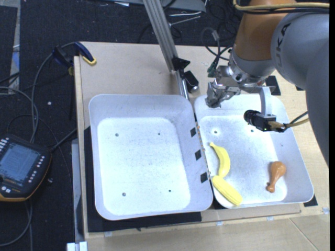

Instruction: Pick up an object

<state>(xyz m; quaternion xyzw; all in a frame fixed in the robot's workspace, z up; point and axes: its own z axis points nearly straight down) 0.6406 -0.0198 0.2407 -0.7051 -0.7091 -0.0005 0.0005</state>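
Nearest you, along the front rim of the right bin (293,156), you have a pale yellow wedge-shaped piece (226,191) lying against the bin's front left corner, and just behind it, touching or nearly touching its upper end, a yellow banana (222,160) curving up along the bin's left wall. Off toward the bin's right side, well apart from those 2, lies a brown chicken drumstick toy (275,174), its thick end away from you and its thin end pointing toward the front rim. To your left, the left bin (99,114) sits side by side with the right one, their inner walls meeting, and both rest on the tan desk (125,67). Further left, off the desk, you can see a handheld control pendant (21,166) with a screen, cables trailing from it. Moving back, the gripper (213,101) hangs over the far left corner of the right bin, well apart from all 3 objects, with nothing visible between its fingers; you cannot tell from here whether they are apart or together. A small black fitting (259,120) on a white bracket hangs beside it over the bin. Above, the arm (293,30) comes in from the right, its orange band (259,22) topping the wrist. Farthest back, a slanted metal strut (162,30) rises from the desk.
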